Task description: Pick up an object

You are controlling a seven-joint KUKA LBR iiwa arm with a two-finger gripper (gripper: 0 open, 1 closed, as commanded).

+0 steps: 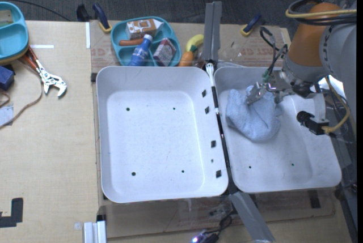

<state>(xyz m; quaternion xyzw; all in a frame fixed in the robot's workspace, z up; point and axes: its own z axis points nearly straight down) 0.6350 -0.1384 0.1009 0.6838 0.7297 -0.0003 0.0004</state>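
In the right bin (317,174), upper left part: pincer (256,93) lowered onto the top edge of a crumpled light-blue cloth (253,117). Grey arm (334,49) reaching in from the right, orange band (309,38) above the wrist, wrist angled down and leftward toward the cloth. Fingers pressed into the cloth's raised upper fold, seemingly pinching it; exact spread hard to judge. Cloth bunched, long axis running from upper left to lower right, wider end toward the bin's middle. Left bin (113,179) beside it on the counter (45,151). Behind the 2 bins, a blue tray (121,55) with small items.
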